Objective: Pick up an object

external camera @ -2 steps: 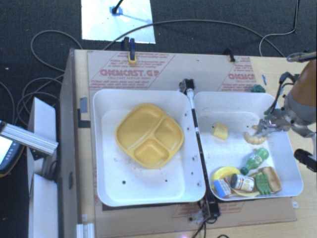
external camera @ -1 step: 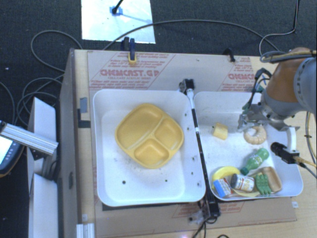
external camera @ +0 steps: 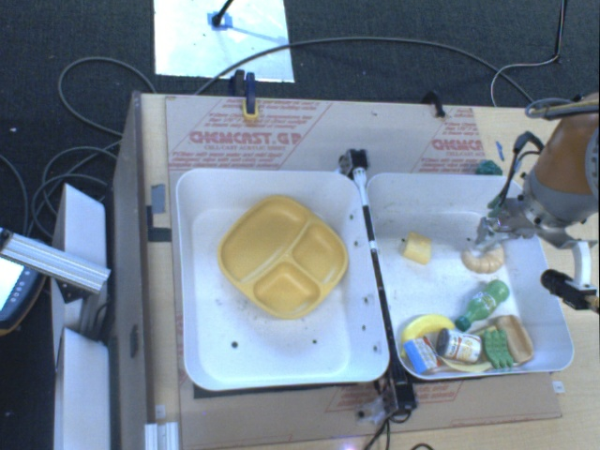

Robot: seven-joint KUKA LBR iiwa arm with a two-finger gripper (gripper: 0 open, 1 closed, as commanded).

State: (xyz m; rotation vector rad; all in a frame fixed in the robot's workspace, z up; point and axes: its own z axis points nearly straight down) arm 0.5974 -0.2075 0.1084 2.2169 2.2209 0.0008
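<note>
Two white bins sit side by side; in the right bin the gripper hangs directly over a tan croissant, its tip touching the pastry's top. The grip itself I cannot tell.

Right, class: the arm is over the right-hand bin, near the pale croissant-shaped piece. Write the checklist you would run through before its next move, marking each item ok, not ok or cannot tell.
1. Gripper sits directly above the croissant-shaped piece: ok.
2. Whether it already holds the piece: cannot tell.
3. Free space around the piece; the yellow block and green bottle lie apart from it: ok.
4. Piece away from the right bin's wall: ok.
5. Heap at the near edge, with the small jar, out of the descent path: ok.
6. Left bin's yellow divided plate far from the arm: ok.
</note>
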